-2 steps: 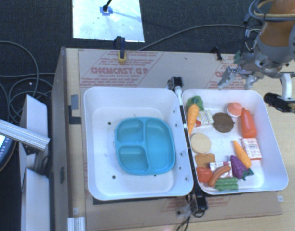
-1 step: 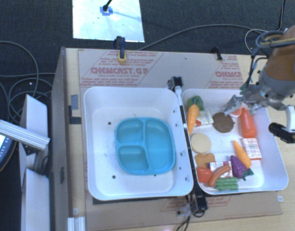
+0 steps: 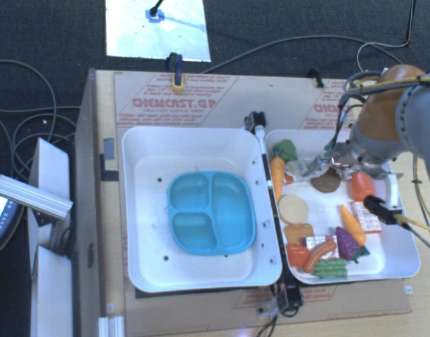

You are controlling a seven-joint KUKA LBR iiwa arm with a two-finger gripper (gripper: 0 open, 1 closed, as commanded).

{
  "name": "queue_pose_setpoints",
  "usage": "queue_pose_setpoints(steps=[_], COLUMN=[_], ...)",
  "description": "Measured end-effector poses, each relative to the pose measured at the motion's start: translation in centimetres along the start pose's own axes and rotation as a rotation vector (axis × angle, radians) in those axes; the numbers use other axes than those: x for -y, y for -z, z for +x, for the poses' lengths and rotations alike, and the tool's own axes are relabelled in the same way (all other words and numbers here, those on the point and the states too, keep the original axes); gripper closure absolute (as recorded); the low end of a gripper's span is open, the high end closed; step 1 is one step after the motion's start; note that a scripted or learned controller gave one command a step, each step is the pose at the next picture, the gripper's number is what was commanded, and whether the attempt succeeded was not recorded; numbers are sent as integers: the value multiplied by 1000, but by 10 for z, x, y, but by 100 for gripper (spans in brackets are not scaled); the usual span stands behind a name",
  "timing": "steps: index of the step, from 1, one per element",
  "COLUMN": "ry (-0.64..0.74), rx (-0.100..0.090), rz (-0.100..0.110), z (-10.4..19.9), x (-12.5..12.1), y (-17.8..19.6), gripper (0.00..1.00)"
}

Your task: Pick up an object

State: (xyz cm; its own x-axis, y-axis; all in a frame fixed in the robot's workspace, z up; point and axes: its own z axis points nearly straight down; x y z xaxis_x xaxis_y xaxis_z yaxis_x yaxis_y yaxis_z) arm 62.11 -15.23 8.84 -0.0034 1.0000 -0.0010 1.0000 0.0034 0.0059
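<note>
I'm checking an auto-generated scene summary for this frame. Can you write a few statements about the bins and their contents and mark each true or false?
1. The blue divided tray lies in the left bin. True.
2. The toy foods are in the left bin. False: they are in the right bin.
3. The gripper is above the right bin. True.
4. The carrot lies on the blue tray. False: it lies in the right bin, near the divider between the bins.

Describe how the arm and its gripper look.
The arm is grey and rounded, with an orange band above the wrist. Thin cables loop beside that band. The gripper is small, metallic and silvery.
</note>
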Motion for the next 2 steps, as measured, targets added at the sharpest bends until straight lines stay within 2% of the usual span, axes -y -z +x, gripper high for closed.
queue_pose_setpoints(steps=[1,2], ry=[1,1], rx=[3,2], rz=[-9,-8], z=[-1,-1], x=[-3,-3], y=[11,11], gripper=[100,0])
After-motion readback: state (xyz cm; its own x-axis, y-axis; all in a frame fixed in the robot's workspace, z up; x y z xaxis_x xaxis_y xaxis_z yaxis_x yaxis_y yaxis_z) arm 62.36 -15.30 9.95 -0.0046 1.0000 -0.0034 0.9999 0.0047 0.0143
